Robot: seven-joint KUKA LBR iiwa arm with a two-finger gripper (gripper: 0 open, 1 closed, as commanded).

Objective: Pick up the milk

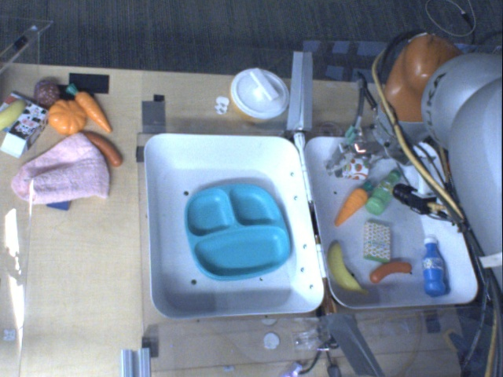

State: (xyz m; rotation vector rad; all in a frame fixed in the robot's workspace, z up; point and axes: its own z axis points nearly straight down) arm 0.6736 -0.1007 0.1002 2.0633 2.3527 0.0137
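At the far corner of the right shallow white bin, close to the divider between the two bins, a small white carton with red and dark markings was seen, taken to be the milk. It lay on the bin floor, partly covered from above by the two-finger gripper, which was placed directly over it. Whether the gripper was spread or pressed together could not be told, and no grasp on the carton could be made out.

Just in front of the carton a tapered orange toy carrot was laid at a slant, with a green plastic bottle touching its upper end. Nearer the front a small square box with a green chequered face was set, and beside it a yellow toy banana, a red-brown toy sausage and a blue bottle with a white cap.

The grey arm was extended in from the right, its orange band visible near the top.

The left shallow white bin was occupied by a blue three-compartment plastic tray
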